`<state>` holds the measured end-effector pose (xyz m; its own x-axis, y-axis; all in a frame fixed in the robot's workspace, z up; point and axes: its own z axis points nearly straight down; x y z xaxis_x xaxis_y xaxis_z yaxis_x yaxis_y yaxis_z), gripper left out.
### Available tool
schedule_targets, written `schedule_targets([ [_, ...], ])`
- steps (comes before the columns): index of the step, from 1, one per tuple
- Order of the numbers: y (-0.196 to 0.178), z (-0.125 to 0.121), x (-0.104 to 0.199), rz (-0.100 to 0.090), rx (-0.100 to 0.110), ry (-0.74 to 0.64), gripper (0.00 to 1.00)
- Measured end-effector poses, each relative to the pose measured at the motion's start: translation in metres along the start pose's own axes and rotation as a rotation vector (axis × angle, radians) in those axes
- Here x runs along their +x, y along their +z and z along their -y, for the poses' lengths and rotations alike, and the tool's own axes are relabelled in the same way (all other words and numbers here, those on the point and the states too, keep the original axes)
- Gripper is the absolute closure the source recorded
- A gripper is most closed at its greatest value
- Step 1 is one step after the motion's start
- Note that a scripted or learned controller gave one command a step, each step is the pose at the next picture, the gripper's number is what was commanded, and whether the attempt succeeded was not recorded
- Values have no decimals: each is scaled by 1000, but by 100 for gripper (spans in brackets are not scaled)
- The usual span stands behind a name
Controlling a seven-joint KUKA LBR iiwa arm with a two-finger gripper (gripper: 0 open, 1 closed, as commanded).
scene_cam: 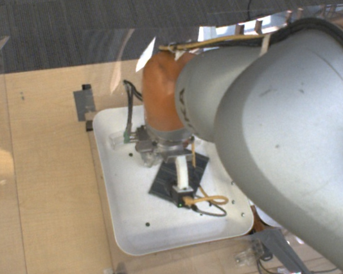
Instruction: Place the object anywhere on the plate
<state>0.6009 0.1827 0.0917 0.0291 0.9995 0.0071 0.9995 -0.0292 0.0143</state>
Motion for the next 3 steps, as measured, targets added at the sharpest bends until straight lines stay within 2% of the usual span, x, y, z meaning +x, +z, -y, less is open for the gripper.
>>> schedule_targets([
  [1, -158, -5, 55, 2, 5, -368, 100],
  [2, -39, -45, 41, 5, 14, -186, 100],
  [3, 0, 4, 33, 1, -1, -511, 100],
])
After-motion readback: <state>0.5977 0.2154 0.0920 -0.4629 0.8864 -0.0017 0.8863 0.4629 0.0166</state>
